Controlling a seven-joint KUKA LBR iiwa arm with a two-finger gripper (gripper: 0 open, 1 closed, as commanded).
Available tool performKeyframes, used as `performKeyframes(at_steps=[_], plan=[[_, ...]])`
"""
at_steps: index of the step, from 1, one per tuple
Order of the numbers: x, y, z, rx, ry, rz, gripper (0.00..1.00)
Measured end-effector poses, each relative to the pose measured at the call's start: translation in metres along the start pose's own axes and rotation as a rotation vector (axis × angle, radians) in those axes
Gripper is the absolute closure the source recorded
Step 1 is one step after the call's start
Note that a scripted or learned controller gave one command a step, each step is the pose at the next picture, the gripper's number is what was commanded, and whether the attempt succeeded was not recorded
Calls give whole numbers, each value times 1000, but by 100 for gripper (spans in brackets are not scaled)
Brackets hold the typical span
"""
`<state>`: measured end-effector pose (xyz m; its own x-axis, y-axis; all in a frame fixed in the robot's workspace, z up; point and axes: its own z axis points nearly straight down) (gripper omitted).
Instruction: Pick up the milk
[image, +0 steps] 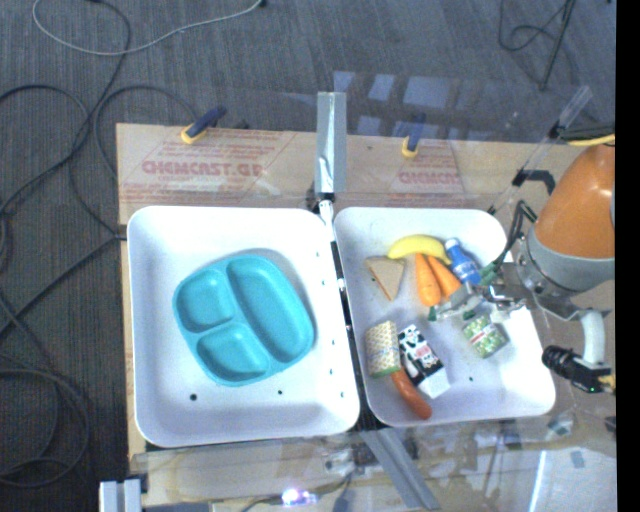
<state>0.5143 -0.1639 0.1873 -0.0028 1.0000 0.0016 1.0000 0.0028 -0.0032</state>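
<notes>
Camera view: milk (422, 360) in right bin (520, 395), tray (243, 318) in left.

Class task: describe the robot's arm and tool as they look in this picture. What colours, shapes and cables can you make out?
The arm is a rounded grey body with a broad orange band, bulging like a dome. Dark cables loop beside it. The tool is a slim metallic assembly with small green marks. A white fitting with a black end hangs below the arm.

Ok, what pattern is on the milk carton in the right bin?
Black-and-white cow patches on the milk carton, seen in the camera view; it lies between a patterned can and a hot dog.
</notes>
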Motion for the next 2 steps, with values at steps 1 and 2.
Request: performKeyframes(at_steps=[1, 2], plan=[[25, -15, 70, -28, -12, -405, 0], [49, -27, 85, -18, -20, -179, 0]])
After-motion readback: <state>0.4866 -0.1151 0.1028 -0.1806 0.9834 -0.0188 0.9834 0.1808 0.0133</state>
